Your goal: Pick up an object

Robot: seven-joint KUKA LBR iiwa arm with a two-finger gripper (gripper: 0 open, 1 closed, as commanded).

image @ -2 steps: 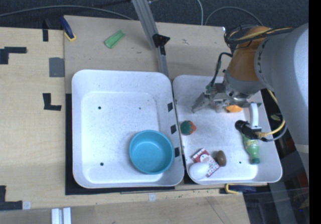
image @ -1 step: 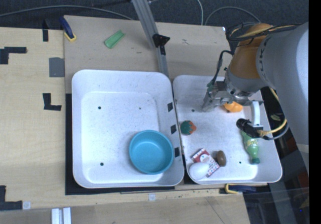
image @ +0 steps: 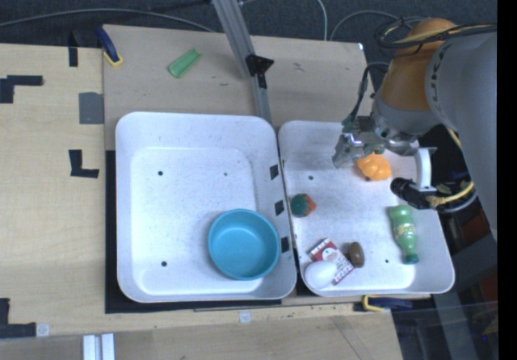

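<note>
Arm pose: reaching in from the right.
Tool (image: 349, 150) is pointing downward, wrist bending under the orange band.

The light wooden bench (image: 48, 189) carries two shallow white plastic bins: left bin (image: 141, 136) at nine o'clock, right bin (image: 311, 140) at three o'clock. A small green block (image: 183, 63) lies at eleven o'clock.

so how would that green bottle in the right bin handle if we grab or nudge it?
The green plastic bottle lies on its side near the right bin's wall, so a sideways nudge would probably roll it. It looks small and likely light. Its rounded, smooth-looking body may slip unless gripped across the middle.
</note>
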